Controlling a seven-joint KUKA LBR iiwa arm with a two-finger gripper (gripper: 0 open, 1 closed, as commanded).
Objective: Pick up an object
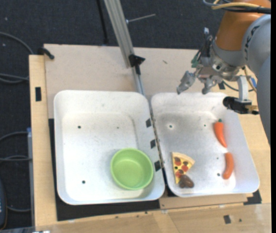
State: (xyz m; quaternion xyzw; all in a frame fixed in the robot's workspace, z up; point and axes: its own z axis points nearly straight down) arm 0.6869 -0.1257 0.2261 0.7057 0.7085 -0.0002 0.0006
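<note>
My gripper (196,86) hangs above the far rim of the right bin (196,103), fingers spread apart with nothing between them. In that bin lie an orange carrot (219,133) near the right wall, an orange sausage (228,165) just below it, a pizza slice (181,165) near the front left, and a small brown lump (186,181) touching the slice's tip. A green bowl (132,168) sits upright in the front right corner of the left bin (79,130).
A slanted metal post (122,33) rises behind the bins and meets the bench near their shared edge. Cables run over the dark floor at left. The back of the right bin lies bare under the gripper.
</note>
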